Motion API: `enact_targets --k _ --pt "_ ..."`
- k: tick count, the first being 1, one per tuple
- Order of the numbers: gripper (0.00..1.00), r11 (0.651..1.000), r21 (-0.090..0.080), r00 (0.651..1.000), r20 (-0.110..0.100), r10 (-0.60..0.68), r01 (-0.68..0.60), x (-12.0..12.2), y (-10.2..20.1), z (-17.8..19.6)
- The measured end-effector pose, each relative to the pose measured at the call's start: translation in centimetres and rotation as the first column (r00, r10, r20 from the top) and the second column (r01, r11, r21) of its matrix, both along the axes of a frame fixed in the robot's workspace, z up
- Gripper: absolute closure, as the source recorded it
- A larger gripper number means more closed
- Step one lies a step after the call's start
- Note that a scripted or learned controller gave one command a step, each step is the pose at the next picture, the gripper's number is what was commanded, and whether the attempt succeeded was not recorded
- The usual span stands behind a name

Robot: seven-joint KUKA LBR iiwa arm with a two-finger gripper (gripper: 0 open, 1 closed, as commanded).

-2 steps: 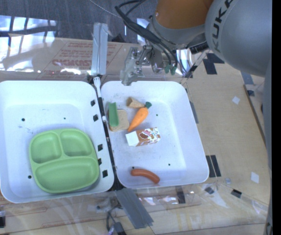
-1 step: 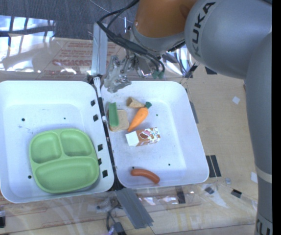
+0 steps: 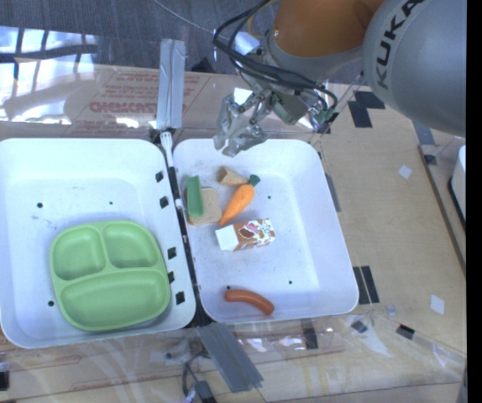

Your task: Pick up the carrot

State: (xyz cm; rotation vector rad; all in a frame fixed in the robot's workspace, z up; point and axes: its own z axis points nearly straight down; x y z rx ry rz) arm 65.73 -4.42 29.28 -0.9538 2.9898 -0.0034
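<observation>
An orange carrot (image 3: 238,201) with a green top lies tilted in the right bin (image 3: 308,250), near its upper middle. My gripper (image 3: 239,136) hangs above the bin's far edge, up and slightly left of the carrot and apart from it. Its fingers (image 3: 228,133) are spread and nothing sits between them.
Around the carrot lie a tan chunk (image 3: 231,176), a bread slice with a green piece (image 3: 196,200), a small carton (image 3: 248,234) and a sausage (image 3: 249,300). The left bin (image 3: 23,183) holds a green divided plate (image 3: 107,274). The arm looms over the upper right.
</observation>
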Motion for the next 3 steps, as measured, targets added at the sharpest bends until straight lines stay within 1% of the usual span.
enact_targets --k 1,2,3 --pt "1.00 0.942 0.001 0.942 0.001 0.335 -0.335 0.0 3.1 3.9" --pt "1.00 0.698 0.002 0.698 -0.003 0.716 -0.716 0.0 3.2 2.3" --pt "1.00 0.753 0.003 0.753 0.001 0.658 -0.658 -0.1 12.5 3.2"
